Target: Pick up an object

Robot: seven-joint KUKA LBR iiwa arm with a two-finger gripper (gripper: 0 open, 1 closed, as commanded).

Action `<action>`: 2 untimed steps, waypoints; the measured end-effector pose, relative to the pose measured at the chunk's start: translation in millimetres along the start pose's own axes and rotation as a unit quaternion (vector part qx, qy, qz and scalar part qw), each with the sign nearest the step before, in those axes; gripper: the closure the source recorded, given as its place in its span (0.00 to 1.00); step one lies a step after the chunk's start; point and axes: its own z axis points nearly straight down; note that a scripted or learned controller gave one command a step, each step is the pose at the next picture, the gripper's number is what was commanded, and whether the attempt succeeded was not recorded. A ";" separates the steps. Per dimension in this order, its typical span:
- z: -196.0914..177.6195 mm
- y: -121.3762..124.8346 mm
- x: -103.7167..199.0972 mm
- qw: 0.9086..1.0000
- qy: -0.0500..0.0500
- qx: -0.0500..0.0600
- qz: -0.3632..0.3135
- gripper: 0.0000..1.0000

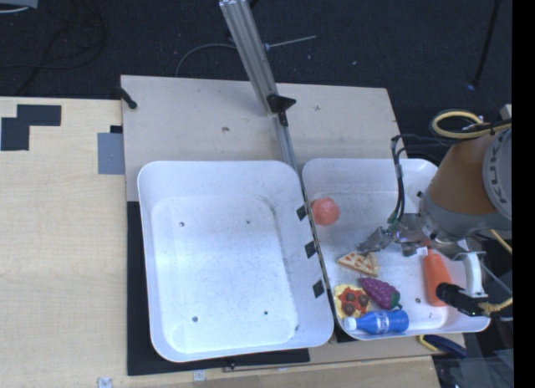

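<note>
We could not tell whether the gripper [378,242] was open or closed, since its tips were small, dark and blurred together against the right bin [351,179]. The arm [468,181] behind it ran out past the picture's edge and covered that bin's far corner. Just beyond the jaws, the orange carrot [435,278] was partly hidden under the wrist hardware. Below the jaws, the small pizza toy [351,300] lay partly under the purple grapes [379,292], its details too fine to read.
</note>
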 end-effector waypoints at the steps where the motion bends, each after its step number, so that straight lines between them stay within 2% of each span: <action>1: -12.4 1.2 -0.7 1.000 -0.001 -0.002 0.001 1.00; 2: -66.5 -7.5 -0.8 1.000 -0.001 0.000 0.001 1.00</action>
